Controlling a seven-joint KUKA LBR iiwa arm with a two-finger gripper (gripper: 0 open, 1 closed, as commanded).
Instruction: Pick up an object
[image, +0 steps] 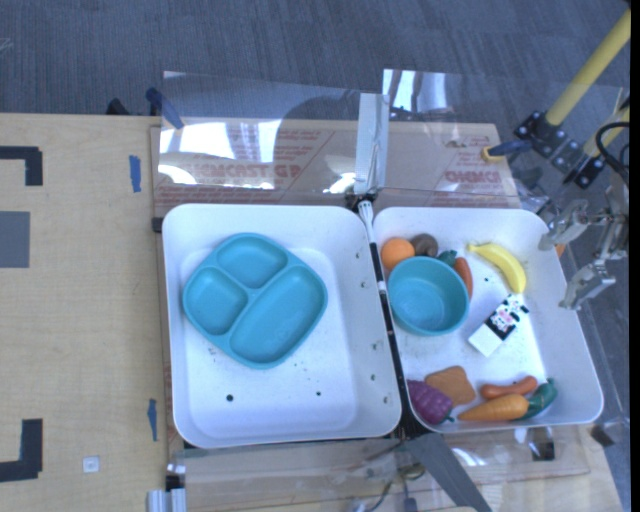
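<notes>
The right bin (570, 345) holds several toy foods. A blue bowl (428, 294) sits at its middle left, with an orange (397, 250) and a small brown piece (425, 243) behind it. A yellow banana (503, 264) lies at the back right and a white and black box (499, 326) in the middle. Near the front lie a piece of toast (451, 383), a purple piece (430, 402) and an orange carrot (494, 407). My gripper (562, 270) hangs at the bin's right rim, open, with nothing between its fingers, just right of the banana.
The left bin (200, 400) bears a blue divided plate (255, 298). A clear plastic wall (300, 150) stands behind both bins. A yellow rod (590, 65) slants at the top right. Wooden bench surface (70, 300) lies to the left.
</notes>
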